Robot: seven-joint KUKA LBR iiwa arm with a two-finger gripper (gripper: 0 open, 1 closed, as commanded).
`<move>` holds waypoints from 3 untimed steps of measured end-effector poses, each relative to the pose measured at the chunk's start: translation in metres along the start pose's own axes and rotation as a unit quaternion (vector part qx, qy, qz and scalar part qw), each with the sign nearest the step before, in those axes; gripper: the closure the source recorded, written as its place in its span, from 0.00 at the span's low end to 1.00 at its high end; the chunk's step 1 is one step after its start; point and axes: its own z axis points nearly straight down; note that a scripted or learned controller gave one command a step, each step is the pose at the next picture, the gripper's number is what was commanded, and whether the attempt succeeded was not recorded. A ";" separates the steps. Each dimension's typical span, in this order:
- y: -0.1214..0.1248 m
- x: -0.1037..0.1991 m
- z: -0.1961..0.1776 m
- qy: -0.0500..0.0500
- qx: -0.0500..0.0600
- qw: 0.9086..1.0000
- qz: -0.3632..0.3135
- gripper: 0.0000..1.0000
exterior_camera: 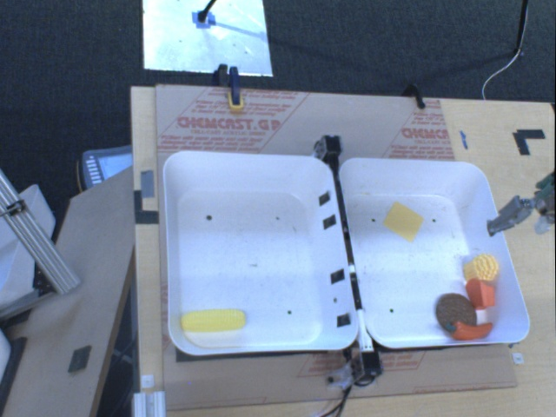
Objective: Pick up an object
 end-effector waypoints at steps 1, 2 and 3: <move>0.077 0.070 0.068 0.002 0.002 1.000 -0.007 0.00; 0.050 -0.004 0.057 -0.001 0.002 1.000 0.002 0.00; 0.053 0.001 0.046 0.000 0.000 1.000 -0.003 1.00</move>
